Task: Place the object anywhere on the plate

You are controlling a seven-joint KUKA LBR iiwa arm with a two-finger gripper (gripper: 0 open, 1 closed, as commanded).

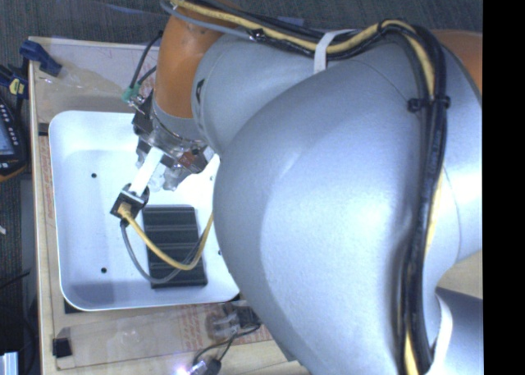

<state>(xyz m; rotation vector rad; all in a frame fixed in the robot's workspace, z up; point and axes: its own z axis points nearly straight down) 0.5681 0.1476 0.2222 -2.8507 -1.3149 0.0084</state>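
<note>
Slab (169, 228) is lying flat on the floor of the white bin (56, 193), in the near right part of that bin, with its long edges running from far to near. It is dark grey to black, rectangular, with rounded corners and a low profile. Its top face is showing fine parallel ridges running left to right, which is giving it a ribbed, matte look; the material is reading as rubber or moulded plastic, though which of the two cannot be told. The near end of the slab is sitting close to the near wall of the bin.

Gripper (174, 175) is hanging just beyond the far edge of the slab, above the bin floor and apart from the slab. Whether it is open or closed cannot be told, and nothing is showing clamped in it.

Bin is smooth, glossy and shallow, with rounded corners and small dark holes in its floor. Bench (123, 328) is showing a pale wood grain around the bin. Arm (344, 201), smooth grey with an orange band, is covering the right side of the bin.
</note>
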